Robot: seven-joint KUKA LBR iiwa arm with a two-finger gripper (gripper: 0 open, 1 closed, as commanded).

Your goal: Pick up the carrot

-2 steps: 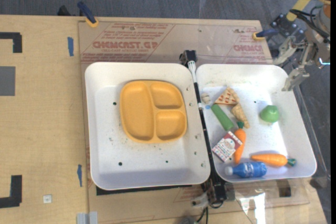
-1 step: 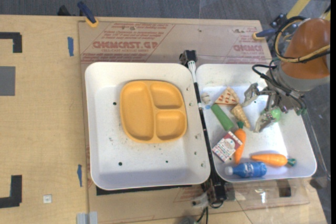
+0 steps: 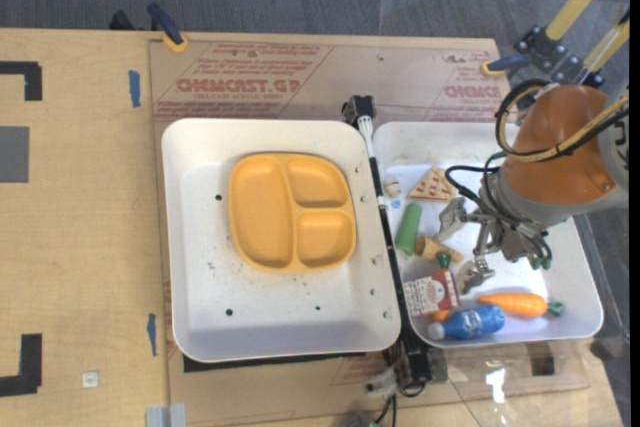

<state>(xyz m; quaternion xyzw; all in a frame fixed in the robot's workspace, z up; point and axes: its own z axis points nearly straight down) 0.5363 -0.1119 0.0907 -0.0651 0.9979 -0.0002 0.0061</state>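
We see the claw (image 3: 478, 253) hanging over the middle of the right bin (image 3: 590, 300), reaching in from the bin's right edge under the orange-banded wrist; its two fingers stand apart with nothing between them. On the brown sheet (image 3: 300, 75) behind the bins we read "CHEMCAST GP" in red. The carrot (image 3: 514, 303) lies near the bin's front edge, just below and right of the claw, beside a blue bottle (image 3: 468, 323).
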